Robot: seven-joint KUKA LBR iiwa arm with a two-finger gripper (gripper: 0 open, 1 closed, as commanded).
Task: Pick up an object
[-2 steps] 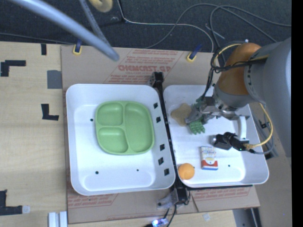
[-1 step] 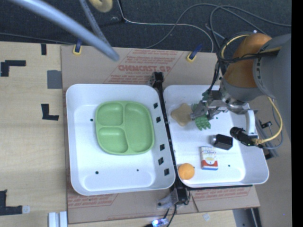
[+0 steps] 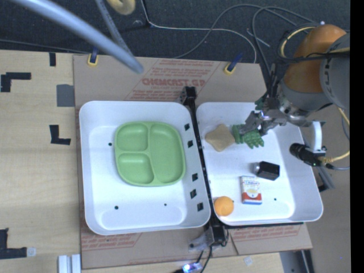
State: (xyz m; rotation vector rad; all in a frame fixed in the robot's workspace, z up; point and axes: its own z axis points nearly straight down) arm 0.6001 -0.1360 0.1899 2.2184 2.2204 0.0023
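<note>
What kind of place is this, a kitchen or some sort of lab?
Most likely a robotics lab bench. Two white bins sit side by side on a cardboard sheet, a robot arm reaches over them, and loose cables trail behind.

Divided tray (image 3: 151, 153) in left bin (image 3: 91, 152), box (image 3: 250, 189), ball (image 3: 224, 206), block (image 3: 266, 170) in right bin (image 3: 301, 203)

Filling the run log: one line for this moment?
gripper: at green toy, right bin | grasp: unclear | tray: left bin
</note>
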